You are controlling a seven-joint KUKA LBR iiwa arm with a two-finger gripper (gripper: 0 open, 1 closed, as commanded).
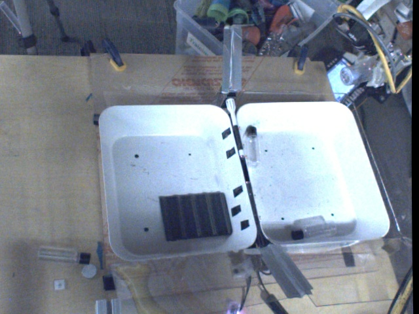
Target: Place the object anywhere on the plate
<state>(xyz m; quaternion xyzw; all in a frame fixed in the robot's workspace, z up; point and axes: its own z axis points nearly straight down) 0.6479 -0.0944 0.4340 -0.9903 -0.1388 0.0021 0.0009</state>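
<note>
A dark, ridged rectangular plate (195, 216) lies flat in the left bin (124, 129), toward its front right. In the right bin (340, 149), a small clear vial with a dark cap (249, 142) rests against the left wall near the back. A second clear vial with a black end (313, 228) lies on its side at that bin's front edge.
Black tabs (236, 191) line the ridge between the two bins. A clear tub of colourful toys (255, 5) stands behind the bins. Cables and equipment (373, 64) crowd the upper right. A few small vials and parts (65, 255) lie on the bench at front left.
</note>
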